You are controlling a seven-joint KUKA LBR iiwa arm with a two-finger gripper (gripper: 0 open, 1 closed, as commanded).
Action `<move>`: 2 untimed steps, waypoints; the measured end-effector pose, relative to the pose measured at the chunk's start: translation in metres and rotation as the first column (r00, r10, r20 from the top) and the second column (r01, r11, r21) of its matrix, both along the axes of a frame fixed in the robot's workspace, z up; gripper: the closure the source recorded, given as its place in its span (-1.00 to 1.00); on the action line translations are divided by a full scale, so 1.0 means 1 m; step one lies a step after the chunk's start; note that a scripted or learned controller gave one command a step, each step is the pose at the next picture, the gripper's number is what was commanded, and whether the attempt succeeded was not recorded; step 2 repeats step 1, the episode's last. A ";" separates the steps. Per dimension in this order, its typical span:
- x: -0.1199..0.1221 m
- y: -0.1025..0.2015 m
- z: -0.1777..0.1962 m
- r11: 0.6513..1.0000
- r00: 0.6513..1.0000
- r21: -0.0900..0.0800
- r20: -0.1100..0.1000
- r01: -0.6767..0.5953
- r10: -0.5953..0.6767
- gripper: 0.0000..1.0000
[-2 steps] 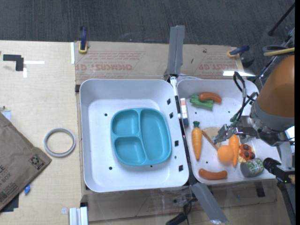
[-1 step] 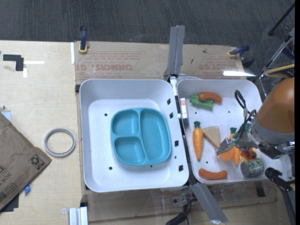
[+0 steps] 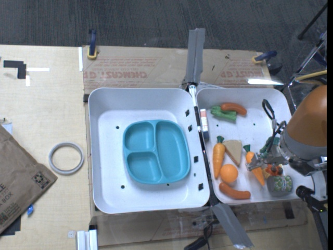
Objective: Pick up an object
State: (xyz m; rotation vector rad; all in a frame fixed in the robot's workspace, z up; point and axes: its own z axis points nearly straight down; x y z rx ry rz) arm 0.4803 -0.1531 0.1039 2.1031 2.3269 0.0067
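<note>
the arm comes in from the right, and its gripper hangs low over the right bin, right among the toy food; i cannot tell from this slant how it is set or whether anything is caught in it. nearest to it lies a small carrot, a short orange cone that looks like hard, smooth plastic: light, stiff, likely a bit slick, and best pinched across its thicker end where the sides are closest to parallel. just beside it sits a mottled, see-through round thing, too blurred to name. further left in the same bin are a longer carrot with a green top, a pale wedge of cheese, an orange ball that would roll away if nudged, and a reddish sausage at the near edge. at the far side a green piece lies touching a red-orange one. the left bin holds a glossy teal divided plate with three hollows. a grey ring rests on the bench, well apart.
</note>
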 end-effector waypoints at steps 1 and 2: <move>0.075 0.085 0.087 0.999 0.999 -0.001 -0.009 0.035 -0.035 1.00; 0.075 0.085 0.087 0.999 0.999 -0.001 -0.009 0.035 -0.035 1.00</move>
